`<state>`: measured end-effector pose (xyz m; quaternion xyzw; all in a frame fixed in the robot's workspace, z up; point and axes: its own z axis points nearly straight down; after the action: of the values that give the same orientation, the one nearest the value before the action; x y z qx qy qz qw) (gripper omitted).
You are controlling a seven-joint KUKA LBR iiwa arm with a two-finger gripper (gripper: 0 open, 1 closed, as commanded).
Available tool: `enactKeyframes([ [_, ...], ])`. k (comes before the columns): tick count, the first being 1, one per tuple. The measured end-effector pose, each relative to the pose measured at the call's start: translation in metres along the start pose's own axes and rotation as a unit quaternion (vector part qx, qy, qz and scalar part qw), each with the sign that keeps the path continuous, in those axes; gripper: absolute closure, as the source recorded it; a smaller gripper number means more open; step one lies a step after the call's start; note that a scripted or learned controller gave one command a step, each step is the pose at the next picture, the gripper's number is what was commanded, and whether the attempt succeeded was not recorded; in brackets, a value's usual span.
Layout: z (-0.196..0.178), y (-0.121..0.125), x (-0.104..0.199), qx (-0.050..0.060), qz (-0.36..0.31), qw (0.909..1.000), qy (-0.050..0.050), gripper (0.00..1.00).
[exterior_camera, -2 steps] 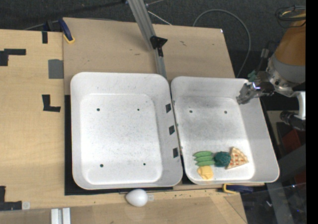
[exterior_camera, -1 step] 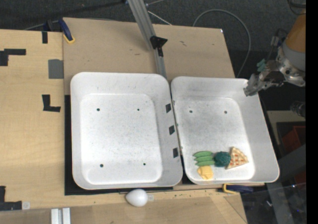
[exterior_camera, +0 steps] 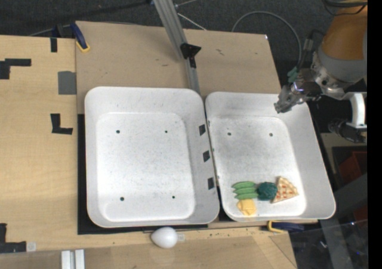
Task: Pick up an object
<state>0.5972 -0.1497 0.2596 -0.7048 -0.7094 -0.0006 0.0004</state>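
The gripper (exterior_camera: 285,104) is hovering over the right bin's (exterior_camera: 310,136) far rim, apparently staging before reaching the toy food (exterior_camera: 264,191) clustered near; its grasp state I cannot tell.

Open floor in right bin (exterior_camera: 256,142) (toys (exterior_camera: 262,191) clustered at front)

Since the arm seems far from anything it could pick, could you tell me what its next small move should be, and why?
Probably a move along the right bin toward its near end. The gripper sits over the far right corner, while the green pieces, yellow piece and pizza slice lie clustered near the bin's front edge.
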Motion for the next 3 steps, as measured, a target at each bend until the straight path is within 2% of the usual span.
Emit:
enactKeyframes([
  [1, 0.007, -0.008, 0.046, 0.001, 0.001, 1.0, 0.0, 1.0],
  [3, 0.036, -0.006, 0.159, 0.002, 0.0, 1.0, 0.0, 1.0],
])
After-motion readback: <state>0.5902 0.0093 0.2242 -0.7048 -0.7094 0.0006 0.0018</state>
